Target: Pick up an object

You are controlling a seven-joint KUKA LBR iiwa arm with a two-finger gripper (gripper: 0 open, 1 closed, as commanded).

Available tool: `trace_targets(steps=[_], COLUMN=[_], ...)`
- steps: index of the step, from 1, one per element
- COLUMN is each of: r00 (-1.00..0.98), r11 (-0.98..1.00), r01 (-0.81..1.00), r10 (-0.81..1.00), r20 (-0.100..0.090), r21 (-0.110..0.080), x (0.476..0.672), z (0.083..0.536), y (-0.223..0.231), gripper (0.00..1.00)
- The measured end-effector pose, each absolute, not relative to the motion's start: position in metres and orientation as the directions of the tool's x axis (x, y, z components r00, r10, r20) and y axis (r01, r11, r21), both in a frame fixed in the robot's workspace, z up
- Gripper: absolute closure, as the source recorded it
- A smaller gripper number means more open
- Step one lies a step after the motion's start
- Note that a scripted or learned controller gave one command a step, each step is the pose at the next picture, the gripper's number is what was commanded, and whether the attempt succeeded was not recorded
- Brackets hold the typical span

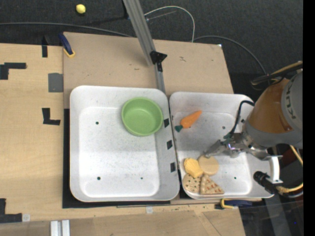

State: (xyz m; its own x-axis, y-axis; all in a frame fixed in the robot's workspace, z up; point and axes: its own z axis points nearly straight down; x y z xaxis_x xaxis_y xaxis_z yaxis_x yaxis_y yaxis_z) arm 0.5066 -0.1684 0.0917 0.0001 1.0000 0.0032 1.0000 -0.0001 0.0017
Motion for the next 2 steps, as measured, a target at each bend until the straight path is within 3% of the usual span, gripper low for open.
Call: trace_targets(steps=[1,2], r00=[-0.002,0.000], r11=[0.002,0.000], r01=[1.000,1.000], r10=[1.000,1.000], r20=[0.001,-0.001], r21=[0.009,0.002], x=[0.509,0.500], z=[0.105,0.156], y=[-0.169,-0.173], gripper=[1.00,1.00])
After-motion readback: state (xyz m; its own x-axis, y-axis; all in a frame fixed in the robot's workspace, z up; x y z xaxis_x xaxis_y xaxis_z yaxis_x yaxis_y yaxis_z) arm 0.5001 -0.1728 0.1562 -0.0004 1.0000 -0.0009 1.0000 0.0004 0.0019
